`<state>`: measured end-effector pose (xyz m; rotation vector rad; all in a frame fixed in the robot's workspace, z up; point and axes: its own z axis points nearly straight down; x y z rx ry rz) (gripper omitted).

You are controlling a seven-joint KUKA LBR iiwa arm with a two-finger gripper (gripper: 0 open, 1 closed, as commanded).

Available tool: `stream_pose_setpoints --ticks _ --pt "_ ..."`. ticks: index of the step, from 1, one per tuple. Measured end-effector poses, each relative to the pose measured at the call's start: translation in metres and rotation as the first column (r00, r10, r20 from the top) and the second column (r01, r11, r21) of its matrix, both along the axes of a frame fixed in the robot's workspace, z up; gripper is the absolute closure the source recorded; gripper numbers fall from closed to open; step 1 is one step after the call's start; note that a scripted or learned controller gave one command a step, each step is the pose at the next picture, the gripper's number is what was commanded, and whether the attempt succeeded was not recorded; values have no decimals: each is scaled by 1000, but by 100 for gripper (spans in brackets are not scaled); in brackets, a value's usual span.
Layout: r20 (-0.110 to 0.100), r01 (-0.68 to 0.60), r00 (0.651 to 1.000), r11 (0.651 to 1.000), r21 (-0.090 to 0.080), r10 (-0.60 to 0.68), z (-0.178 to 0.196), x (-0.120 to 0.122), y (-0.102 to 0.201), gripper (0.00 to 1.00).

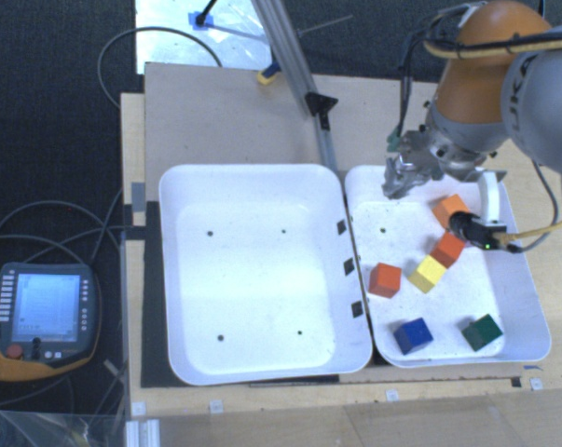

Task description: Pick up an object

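Your gripper [399,181] hung over the right bin [518,343], reaching stage; I couldn't tell the jaws' state; next needed descent onto a block such as the orange cube [385,279].

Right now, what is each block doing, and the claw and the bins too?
claw: hovering over the right bin's back corner, holding no block
orange block: loose, near the arm
red-orange block: loose, touching the yellow block
yellow block: loose
red block: loose
blue block: loose
green block: loose
right bin: holds all six blocks
left bin: no blocks
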<state>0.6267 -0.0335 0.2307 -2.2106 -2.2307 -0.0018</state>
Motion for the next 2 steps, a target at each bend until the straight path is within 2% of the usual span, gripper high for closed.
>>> stream_pose_setpoints --ticks 2 --pt "-1 -2 1000 1000 1 2 -14 -39 106 100"
